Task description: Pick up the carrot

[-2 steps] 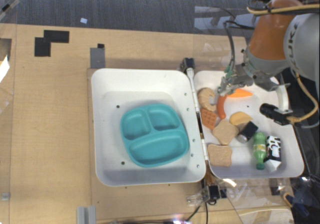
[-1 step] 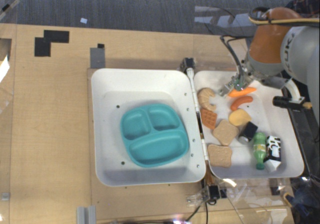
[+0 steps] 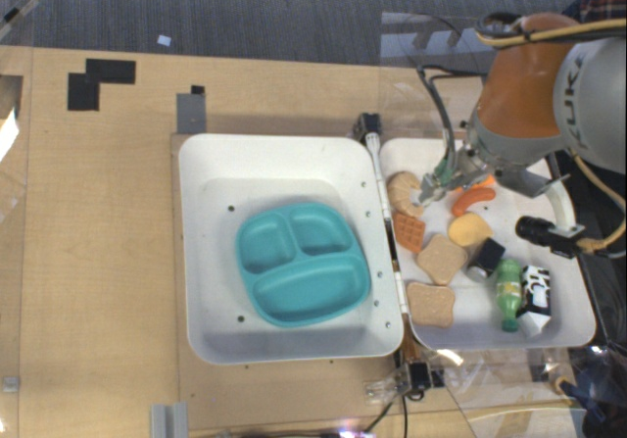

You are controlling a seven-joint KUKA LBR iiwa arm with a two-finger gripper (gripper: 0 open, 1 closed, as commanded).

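Near edge, right bin (image 3: 578,333): I see a toast slice (image 3: 431,304), a green bottle (image 3: 508,294) and a black-and-white carton (image 3: 535,291) lying closest to me.
Middle, right bin: a second toast slice (image 3: 442,258), a waffle (image 3: 409,229), a yellow lump (image 3: 470,228) and a small black block (image 3: 486,257) sit packed together.
Left bin (image 3: 196,230): a teal tray (image 3: 302,263) lies in it, well apart from the work.
Carrot (image 3: 473,197): it lies in the far half of the right bin, orange and slightly curved, just above the yellow lump.
Jaws (image 3: 438,183): low over the bin, just to the carrot's left; I cannot tell from this slanted view whether they are open or closed, and I see nothing between them.
Carrot to jaws: beside them, perhaps touching at its near end, not clearly centred between them.
Far side: the arm (image 3: 529,83) looms over the bin's back corner and hides part of it.
Risk: I judge a close from here could pinch only the carrot's tip and let it roll out.
Risk: the bread roll (image 3: 403,189) lies just left of the jaws and could be nudged or caught instead.
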